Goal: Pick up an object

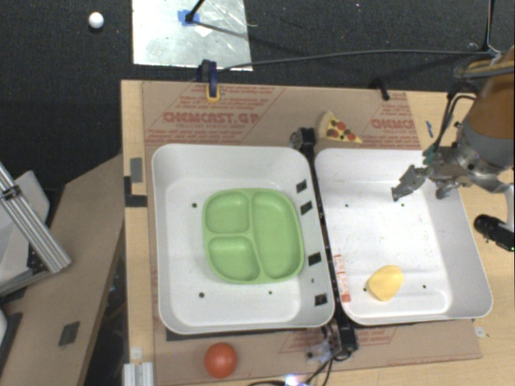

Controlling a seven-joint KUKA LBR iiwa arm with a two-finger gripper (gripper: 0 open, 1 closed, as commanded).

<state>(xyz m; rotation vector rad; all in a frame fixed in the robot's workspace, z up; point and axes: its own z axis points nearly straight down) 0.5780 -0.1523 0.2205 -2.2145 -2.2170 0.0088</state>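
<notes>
A yellow rounded object (385,282) lies near the front edge of the right bin (402,240). My gripper (422,181) hangs over the right bin's back right part, well behind the yellow object and apart from it. Its dark fingers (405,186) are spread apart with nothing between them. The grey arm with its orange band (491,111) reaches in from the right.
A green divided plate (253,234) lies in the left bin (233,167). A toy pizza slice (339,129) rests on the cardboard behind the bins. A red ball (220,359) sits on the bench in front of the left bin.
</notes>
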